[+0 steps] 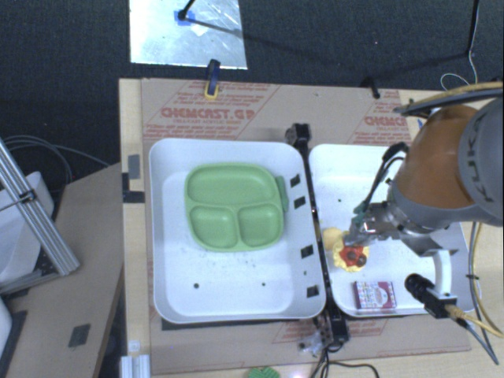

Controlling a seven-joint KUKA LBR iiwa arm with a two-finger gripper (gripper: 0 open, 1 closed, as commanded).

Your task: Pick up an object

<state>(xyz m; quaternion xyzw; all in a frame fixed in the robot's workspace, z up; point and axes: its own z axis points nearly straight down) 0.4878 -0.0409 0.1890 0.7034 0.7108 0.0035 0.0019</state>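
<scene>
A small yellow toy with a red part [346,254] lies near the left wall of the right bin [346,172]. My gripper [358,239] reaches down right over this toy, its tip at the toy's upper right edge. A small red and white box [374,294] lies flat at the front of the same bin. A green divided plate [235,207] lies in the left bin [169,282].
The arm's grey and orange body [445,172] covers the right half of the right bin. A black handle-like part [425,291] sticks out at the bin's front right. Cables run along the bench's right edge.
</scene>
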